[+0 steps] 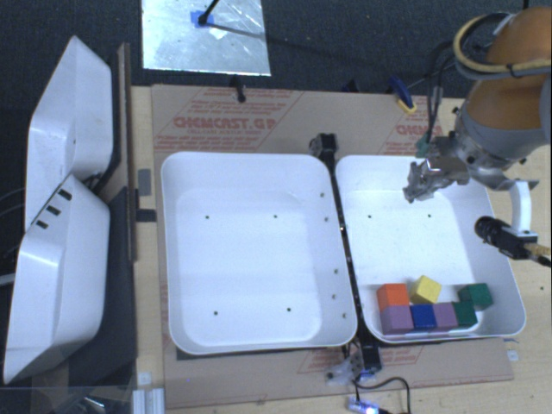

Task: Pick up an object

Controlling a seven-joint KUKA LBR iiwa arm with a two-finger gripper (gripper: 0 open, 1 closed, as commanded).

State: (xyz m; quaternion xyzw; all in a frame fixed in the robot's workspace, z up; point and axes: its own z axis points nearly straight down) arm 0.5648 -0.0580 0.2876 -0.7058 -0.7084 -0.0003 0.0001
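Roughly seven blocks sit bunched at the near edge of the right bin: orange block, yellow block, two purple blocks, blue block, two green blocks. The second purple one lies right of the blue, and the second green one sits beside it, touching the row. The yellow one rests tilted against the others. The pincer hangs over the far part of the right bin, well apart from the blocks, nothing between its tips; how wide it stands, cannot tell, too small and blurred. Grey arm with orange band comes in from the right. Left bin is white, touching the right bin along the middle. Both rest on a cardboard sheet on the table, printed in red "CHEMCAST GP". A shiny foil square lies beyond it, with a bit of blue tape.
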